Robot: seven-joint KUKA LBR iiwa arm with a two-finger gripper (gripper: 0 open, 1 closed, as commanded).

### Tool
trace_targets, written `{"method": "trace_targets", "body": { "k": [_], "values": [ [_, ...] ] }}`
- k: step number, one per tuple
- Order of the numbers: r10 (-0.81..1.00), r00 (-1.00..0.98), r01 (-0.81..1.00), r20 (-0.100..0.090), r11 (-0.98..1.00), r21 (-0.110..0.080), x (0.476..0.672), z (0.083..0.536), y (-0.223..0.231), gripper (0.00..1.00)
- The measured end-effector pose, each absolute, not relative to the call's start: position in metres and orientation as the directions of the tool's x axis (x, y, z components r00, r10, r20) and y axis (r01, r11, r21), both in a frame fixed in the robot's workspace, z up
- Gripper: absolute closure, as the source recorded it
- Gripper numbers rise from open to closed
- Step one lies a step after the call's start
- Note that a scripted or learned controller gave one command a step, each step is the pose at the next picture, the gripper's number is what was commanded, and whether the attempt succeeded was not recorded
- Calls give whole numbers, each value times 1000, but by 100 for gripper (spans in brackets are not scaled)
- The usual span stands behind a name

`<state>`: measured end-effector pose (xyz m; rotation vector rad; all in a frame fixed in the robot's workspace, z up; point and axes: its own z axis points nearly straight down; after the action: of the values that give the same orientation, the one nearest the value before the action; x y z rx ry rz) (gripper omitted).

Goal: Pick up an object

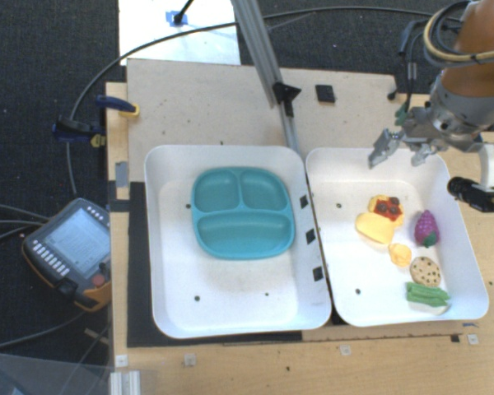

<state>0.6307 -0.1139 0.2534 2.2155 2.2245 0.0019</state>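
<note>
My claw (402, 151) hangs spread wide and empty above the right bin's (337, 179) far rim. Recommended: descend vertically over the purple grapes (426, 228). Straddle them before closing.

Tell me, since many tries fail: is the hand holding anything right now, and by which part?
Nothing is held. The hand is open above the right bin's far edge, apart from the toy foods lying in that bin.

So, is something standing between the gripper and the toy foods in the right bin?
Nothing visible does. The gripper hangs above the far rim of the shallow white right bin; bare bin floor lies between it and the small plastic toy foods.
</note>
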Motion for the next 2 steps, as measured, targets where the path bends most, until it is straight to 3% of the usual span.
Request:
{"method": "trace_targets", "body": {
  "k": [2],
  "values": [
    [1000, -1, 1000, -1, 1, -2, 629, 132, -117, 0]
  ]
}}
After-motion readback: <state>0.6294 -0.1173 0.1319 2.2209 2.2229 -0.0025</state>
